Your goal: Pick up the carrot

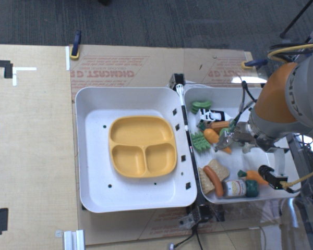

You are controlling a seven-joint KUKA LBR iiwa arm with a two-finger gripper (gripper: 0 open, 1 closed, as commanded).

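Hand [225, 139] hovers over the right bin [281, 165] beside the carrot [256, 176], whose long axis lies left-right; grip unclear.

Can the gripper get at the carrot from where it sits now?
Probably yes. The gripper hangs in the right bin right beside the carrot, with nothing lying over it, though green toys crowd its left side.

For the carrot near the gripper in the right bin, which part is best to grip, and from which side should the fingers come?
Probably the thick orange body of the carrot, near its middle, taken from above. It seems to lie flat and slanted, with green leafy items close on its left and the gripper at its right, so closing across its narrow width looks safest. Its exact ends are hard to make out.
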